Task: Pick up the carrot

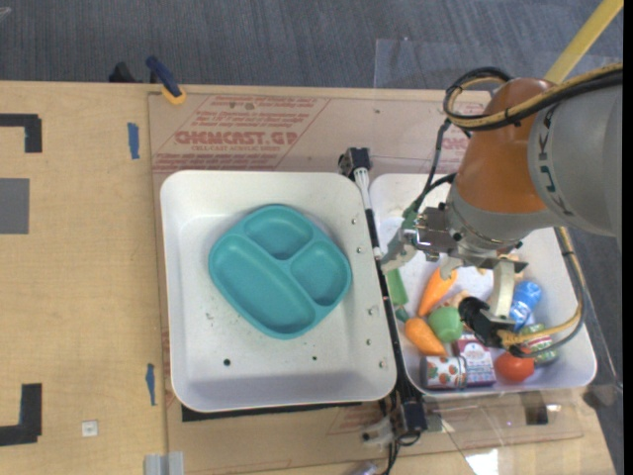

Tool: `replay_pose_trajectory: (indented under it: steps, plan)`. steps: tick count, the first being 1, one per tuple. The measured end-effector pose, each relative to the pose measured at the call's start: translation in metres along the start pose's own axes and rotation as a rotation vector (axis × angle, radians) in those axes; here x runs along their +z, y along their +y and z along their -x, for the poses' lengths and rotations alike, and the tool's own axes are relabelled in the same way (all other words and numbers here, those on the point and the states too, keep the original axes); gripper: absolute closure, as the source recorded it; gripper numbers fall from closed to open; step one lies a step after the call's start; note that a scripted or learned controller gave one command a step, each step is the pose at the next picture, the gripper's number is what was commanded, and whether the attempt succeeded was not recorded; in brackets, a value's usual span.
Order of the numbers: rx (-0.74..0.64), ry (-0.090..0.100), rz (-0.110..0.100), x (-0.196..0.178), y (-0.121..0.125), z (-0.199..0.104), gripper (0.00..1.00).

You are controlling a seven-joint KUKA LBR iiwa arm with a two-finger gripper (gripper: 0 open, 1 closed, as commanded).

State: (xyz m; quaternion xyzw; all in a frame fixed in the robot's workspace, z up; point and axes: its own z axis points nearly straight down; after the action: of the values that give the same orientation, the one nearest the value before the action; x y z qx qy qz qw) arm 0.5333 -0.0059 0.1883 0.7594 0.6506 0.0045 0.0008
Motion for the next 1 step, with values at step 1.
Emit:
replay_pose_trajectory:
  steps: [1]
  plan:
    - [0.118,-0.007,-0.014,0.0037,-0.0450,0.0704,0.00]
